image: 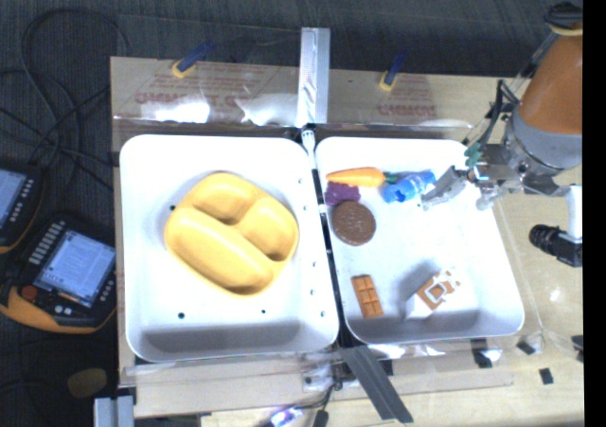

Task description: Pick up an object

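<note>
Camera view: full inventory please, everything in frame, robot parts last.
left bin: 1, white, left half of the bench
right bin: 1, white, right half of the bench
yellow lumpy object: 1, yellow, middle of the left bin
carrot: 1, orange, far left corner of the right bin
purple piece: 1, purple, just below the carrot
blue object: 1, blue, right of the carrot
brown disc: 1, brown, left side of the right bin
brown block: 1, orange-brown, near left of the right bin
small box: 1, white and orange, near middle of the right bin
handheld pendant: 1, orange and grey, floor at left
arm: 1, grey and orange, right edge
gripper: 1, grey, over the right bin beside the blue object
</note>
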Controlling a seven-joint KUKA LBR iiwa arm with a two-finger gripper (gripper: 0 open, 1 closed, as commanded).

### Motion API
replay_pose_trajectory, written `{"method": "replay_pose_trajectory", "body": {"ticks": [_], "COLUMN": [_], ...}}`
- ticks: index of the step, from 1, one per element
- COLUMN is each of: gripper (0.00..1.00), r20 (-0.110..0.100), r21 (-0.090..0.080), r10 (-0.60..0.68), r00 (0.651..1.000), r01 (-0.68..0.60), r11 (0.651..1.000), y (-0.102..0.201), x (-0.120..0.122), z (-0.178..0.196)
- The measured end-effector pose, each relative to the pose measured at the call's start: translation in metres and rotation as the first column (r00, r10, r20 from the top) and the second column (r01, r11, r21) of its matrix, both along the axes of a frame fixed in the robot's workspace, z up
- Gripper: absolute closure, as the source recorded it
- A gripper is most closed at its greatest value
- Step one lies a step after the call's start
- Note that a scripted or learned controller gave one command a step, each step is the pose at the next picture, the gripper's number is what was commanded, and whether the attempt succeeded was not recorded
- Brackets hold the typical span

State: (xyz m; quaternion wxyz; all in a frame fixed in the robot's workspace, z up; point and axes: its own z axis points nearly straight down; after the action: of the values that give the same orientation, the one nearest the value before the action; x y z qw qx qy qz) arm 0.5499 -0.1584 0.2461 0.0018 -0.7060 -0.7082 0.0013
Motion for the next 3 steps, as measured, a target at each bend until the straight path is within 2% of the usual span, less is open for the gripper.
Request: {"method": "replay_pose_trajectory", "body": {"ticks": [1, 2, 3], "gripper": [0.00, 0.00, 0.00], "r20": [0.001, 0.001, 0.011], "r21": [0.001, -0.002, -0.007], "r10": [0.277, 0.425, 0.485], "r00": [0.961, 0.905, 0.874], "r01": [-0.277, -0.425, -0.485], "r11": [0.961, 0.905, 0.874], "y": [0.052, 0.031, -0.010], "x": [0.049, 0.118, 0.090], "z": [-0.041, -0.128, -0.158]}}
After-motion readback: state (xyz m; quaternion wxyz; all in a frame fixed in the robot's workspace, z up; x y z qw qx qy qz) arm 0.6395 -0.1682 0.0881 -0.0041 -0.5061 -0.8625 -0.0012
